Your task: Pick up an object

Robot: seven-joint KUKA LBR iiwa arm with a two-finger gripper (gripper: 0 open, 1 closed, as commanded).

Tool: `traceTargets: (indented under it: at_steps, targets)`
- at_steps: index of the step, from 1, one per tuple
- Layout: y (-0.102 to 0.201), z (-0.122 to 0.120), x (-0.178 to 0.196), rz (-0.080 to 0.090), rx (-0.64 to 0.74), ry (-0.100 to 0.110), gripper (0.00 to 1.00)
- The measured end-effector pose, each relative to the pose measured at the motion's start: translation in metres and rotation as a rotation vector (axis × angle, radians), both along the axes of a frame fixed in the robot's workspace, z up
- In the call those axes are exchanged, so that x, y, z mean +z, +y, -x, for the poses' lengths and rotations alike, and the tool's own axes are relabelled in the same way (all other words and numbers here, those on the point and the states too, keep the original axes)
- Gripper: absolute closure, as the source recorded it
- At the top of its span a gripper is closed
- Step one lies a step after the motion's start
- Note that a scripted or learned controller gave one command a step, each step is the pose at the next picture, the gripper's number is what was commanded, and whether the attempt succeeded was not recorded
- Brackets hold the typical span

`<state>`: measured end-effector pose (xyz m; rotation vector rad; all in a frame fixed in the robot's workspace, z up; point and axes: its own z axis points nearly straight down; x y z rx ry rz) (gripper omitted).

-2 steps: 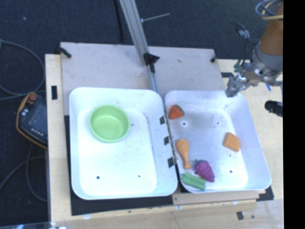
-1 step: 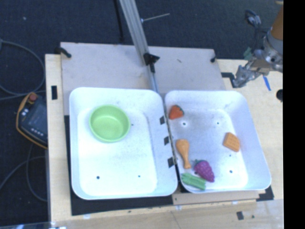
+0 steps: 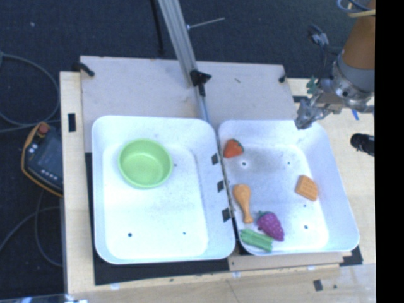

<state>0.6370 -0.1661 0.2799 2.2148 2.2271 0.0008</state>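
Observation:
The right bin (image 3: 328, 169) holds several toy foods. A red strawberry (image 3: 233, 148) lies near its back left corner. An orange chicken drumstick (image 3: 242, 201) rests along the left wall. A purple bunch of grapes (image 3: 271, 225) and a green vegetable (image 3: 256, 239) lie at the front. An orange cracker (image 3: 307, 187) sits toward the right side. My gripper (image 3: 304, 120) hangs over the bin's back right corner, apart from all the toys, with nothing seen in it.
The left bin (image 3: 107, 188) holds a light green bowl (image 3: 145, 163). A slanted metal pole (image 3: 180, 33) rises behind the bins. An orange-and-black pendant (image 3: 43, 156) lies off the bench at the left.

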Motion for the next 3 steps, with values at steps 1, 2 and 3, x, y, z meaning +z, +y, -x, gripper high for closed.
traceTargets:
  at_steps: [1, 2, 3]
  targets:
    - [0.044, 0.021, -0.017, 0.0, -0.001, 0.001, 1.0]
    - [0.088, 0.04, -0.011, -0.002, 0.001, 0.0, 1.0]
    - [0.128, 0.058, -0.025, 0.0, -0.001, 0.001, 1.0]
